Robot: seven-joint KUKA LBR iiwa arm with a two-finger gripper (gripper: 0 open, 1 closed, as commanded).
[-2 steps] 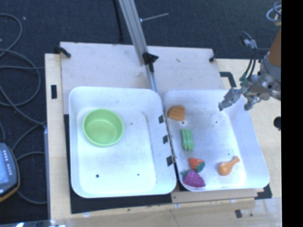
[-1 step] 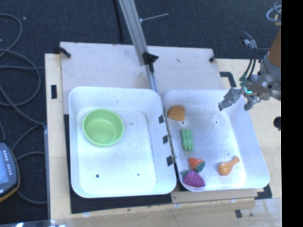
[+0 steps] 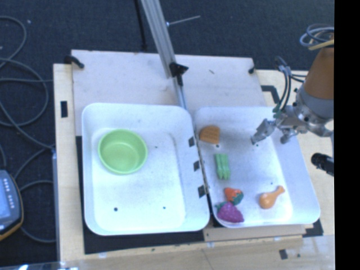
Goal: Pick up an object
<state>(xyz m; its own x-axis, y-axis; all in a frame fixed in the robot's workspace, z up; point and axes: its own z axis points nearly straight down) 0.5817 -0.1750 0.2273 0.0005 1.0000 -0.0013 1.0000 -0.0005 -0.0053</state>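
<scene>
The gripper (image 3: 274, 132) hovered over the right bin (image 3: 247, 156), fingers spread apart and holding nothing. A green bowl (image 3: 122, 151) sat in the left bin (image 3: 163, 207).

I count five small toy items in the right bin (image 3: 292, 173), all lying loose on its floor. A brown bread-like piece (image 3: 210, 134) sits near the bin's left edge toward the far corner. A green ridged vegetable (image 3: 222, 166) lies lengthwise just below it. A red strawberry (image 3: 233, 195) and purple grapes (image 3: 230, 212) touch by the near-left corner. An orange drumstick (image 3: 271, 197) lies tilted toward the near-right corner.
</scene>
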